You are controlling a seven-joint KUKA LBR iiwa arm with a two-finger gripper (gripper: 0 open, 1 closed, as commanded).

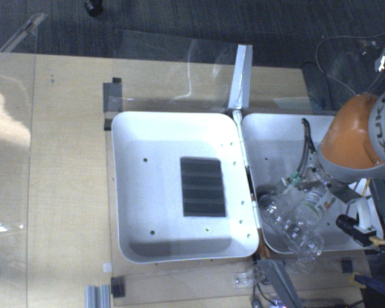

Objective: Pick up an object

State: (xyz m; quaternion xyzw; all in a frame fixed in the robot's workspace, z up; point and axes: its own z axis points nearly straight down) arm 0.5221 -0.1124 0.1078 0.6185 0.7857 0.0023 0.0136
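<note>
1. With the arm (362, 133) reaching in from the right, its gripper (294, 226) sits low over the right bin (273, 133), toward that bin's near edge.
2. Gripper opening: cannot be told. Clear housing and glare blur the tip.
3. A dark ribbed rectangular object (203, 187) lies flat near the middle of the left bin (131, 172), well apart from the gripper and on the far side of the divider between the bins.
4. No item can be made out under the gripper with certainty; the clear shapes there may belong to the tool itself.
5. Risk, empty closure: if the gripper closes where it now sits, it will probably come up with nothing.
6. Risk, collision: the tip is near the bin's near wall and the divider; a sideways move at this height could strike either rim.
7. Risk, poor purchase: the ribbed object looks thin and flat, so the tool may slide over it.
</note>
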